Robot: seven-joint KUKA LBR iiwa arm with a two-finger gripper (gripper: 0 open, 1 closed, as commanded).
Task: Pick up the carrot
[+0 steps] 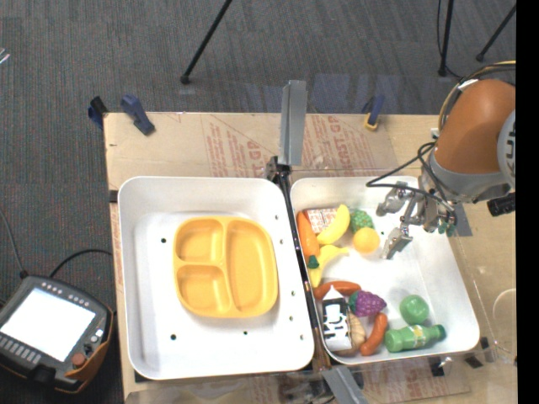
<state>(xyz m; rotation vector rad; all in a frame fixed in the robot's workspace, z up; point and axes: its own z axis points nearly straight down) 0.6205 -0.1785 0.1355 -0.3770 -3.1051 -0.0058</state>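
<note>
While the carrot (306,234) lies untouched at the left wall of the right bin (438,276), you see the pincer (406,222) open and empty, well to its right, so the whole grasp is left.

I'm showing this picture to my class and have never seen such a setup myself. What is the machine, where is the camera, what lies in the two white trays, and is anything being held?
One camera looks down at a slant on a bench. The grey and orange machine at the right is a robot arm; its gripper, a two-finger claw, hangs open over the right bin, holding nothing. That bin holds toy food: a carrot along its left wall, a banana, a lemon, purple grapes and a green bottle. The left bin holds a yellow divided plate.
</note>
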